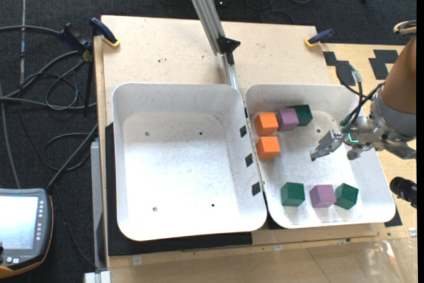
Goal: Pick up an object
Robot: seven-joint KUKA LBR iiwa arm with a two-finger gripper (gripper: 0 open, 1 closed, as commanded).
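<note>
Claw (322, 148) over the middle of the right bin (371, 205), reaching in from the bin's right edge, fingers pointing toward its centre. Finger spread not readable from this angle; can't tell apart or together. Nothing visible between the fingers, no contact with any block visible. Seven blocks in the right bin, all sitting on its floor. Far-left area: orange block (267, 122) touching purple block (288, 118), which touches dark green block (303, 114), forming a row along the far side. Second orange block (268, 147) just nearer, beside the left edge, below the first orange one. Near edge: green block (292, 194), purple block (322, 195), green block (346, 195) in a row, the last two touching, the first slightly apart. Claw roughly between the two groups, closest to the second orange block but clearly apart from it. Left bin (126, 142) alongside, sharing the middle divider. Both bins on the tan bench (165, 43), blue-and-yellow clamps at its far corners (104, 31) (319, 38).
</note>
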